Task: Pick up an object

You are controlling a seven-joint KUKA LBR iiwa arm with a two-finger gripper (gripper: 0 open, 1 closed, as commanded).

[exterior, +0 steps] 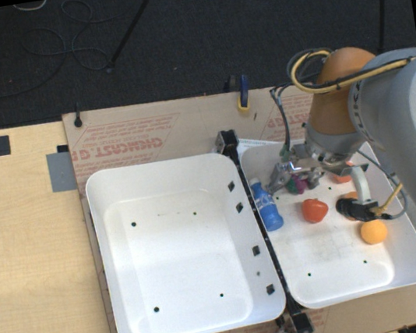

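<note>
Illumination is even and moderately bright across the bench, apparently from overhead, though the source itself cannot be confirmed. The two white bins (178, 246) reflect strongly; their floors approach overexposure, with soft grey shading along the inner walls. Shadows are short and diffuse, falling close under the small objects in the right bin (352, 272). The dark floor (170, 34) behind the bench is underexposed, and cables there are barely distinguishable. The arm (389, 115) shows a smooth highlight on its grey housing. Overall sharpness is modest: fine detail around the gripper (298, 174) is soft and blocky. No marked edge distortion is apparent.
</note>
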